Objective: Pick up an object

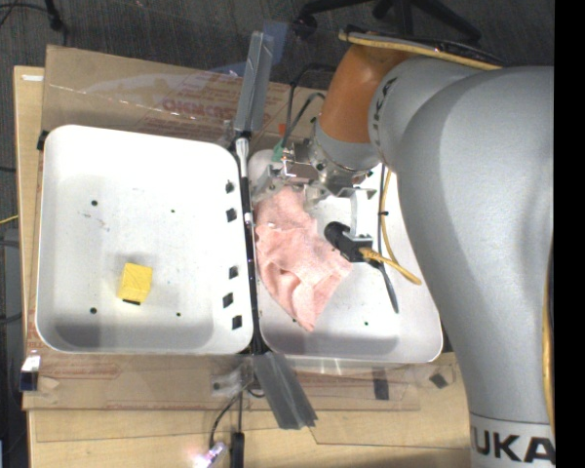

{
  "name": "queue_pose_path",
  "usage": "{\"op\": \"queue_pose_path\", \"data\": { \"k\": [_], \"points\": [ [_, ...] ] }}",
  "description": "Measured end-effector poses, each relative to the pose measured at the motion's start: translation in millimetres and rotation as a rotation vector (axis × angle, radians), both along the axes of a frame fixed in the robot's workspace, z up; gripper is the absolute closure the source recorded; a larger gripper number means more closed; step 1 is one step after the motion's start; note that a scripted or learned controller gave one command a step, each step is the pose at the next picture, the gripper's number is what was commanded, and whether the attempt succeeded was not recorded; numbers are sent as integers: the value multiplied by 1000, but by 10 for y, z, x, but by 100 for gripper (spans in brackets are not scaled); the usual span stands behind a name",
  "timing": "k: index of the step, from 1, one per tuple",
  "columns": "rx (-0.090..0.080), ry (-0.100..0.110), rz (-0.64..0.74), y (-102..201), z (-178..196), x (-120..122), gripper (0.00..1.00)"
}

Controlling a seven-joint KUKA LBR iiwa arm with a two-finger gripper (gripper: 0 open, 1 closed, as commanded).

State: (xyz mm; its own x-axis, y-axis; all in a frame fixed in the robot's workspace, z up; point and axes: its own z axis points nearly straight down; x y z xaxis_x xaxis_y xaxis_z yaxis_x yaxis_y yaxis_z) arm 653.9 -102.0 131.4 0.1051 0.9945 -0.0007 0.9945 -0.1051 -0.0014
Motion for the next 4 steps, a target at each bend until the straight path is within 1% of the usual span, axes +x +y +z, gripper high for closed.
{"op": "queue_pose_path", "data": {
  "k": [1,2,3,4],
  "points": [
    [2,5,71,-275,-398,21,0],
    [3,7,75,-268,-299,22,100],
    [0,-2,218,-1022,-376,-486,100],
    [0,-1,222,-1021,-272,-480,100]
  ]
}}
